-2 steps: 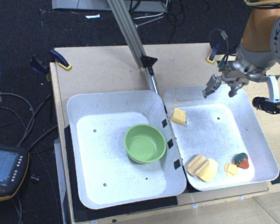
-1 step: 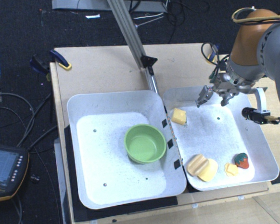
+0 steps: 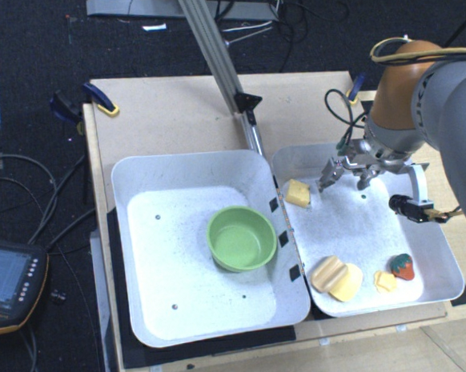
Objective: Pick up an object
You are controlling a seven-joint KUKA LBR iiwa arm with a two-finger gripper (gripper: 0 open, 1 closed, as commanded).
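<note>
My gripper hangs over the far part of the right bin, its two fingers spread apart with nothing between them. A yellow block lies by the bin's far left corner, just left of the gripper's fingertips. Along the near side of that bin lie a pale banana-like piece, a yellow round piece, a small yellow chunk and a red strawberry-like toy. A green bowl stands upright in the left bin.
A slanted metal pole runs from the top down to the gap between the bins. Blue-and-yellow clamps grip the bench's far corners. A black connector on a cable hangs over the right bin's right side.
</note>
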